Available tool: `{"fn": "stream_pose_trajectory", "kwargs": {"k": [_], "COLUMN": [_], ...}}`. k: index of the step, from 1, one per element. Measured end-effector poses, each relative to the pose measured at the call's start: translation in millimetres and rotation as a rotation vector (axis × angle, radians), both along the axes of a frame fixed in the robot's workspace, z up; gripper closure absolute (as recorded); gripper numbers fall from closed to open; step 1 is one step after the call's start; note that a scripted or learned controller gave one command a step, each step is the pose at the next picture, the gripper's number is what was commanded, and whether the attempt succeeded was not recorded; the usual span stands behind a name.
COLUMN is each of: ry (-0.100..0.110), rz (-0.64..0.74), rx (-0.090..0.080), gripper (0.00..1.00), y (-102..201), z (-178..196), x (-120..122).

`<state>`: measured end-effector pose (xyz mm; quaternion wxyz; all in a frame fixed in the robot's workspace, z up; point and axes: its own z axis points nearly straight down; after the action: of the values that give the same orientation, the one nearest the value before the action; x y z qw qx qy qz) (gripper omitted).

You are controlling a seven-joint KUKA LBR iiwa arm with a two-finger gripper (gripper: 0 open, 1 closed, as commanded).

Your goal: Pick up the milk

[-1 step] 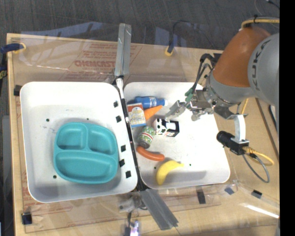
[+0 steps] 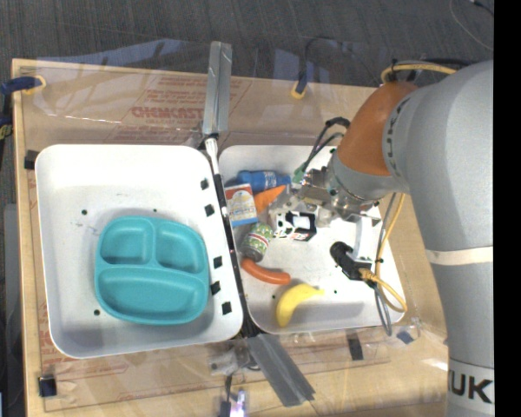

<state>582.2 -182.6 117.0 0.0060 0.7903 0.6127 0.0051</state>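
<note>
The milk (image 2: 295,225), a small white carton with black patches, lies in the middle of the right bin (image 2: 356,307). My gripper (image 2: 302,205) reaches in from the right and hangs directly over the carton's upper edge, hiding part of it. The carton rests on the bin floor, and whether the gripper touches it I cannot tell.
Left of the milk lie a green can (image 2: 259,241), a red-and-white box (image 2: 240,205), a blue bottle (image 2: 260,181) and an orange piece (image 2: 272,197). A red sausage (image 2: 265,273) and a banana (image 2: 295,301) lie toward the front. The left bin (image 2: 69,181) holds a teal divided plate (image 2: 152,269).
</note>
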Motion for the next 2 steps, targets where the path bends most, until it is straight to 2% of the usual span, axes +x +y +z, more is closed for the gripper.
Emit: {"fn": "stream_pose_trajectory", "kwargs": {"k": [1,2], "ry": [-0.003,-0.003], "rz": [0.006,0.006], "rx": [0.002,0.002], "gripper": [1.00,0.00], "y": [1.9,1.9], "z": [11.6,11.6], "x": [2.0,2.0]}}
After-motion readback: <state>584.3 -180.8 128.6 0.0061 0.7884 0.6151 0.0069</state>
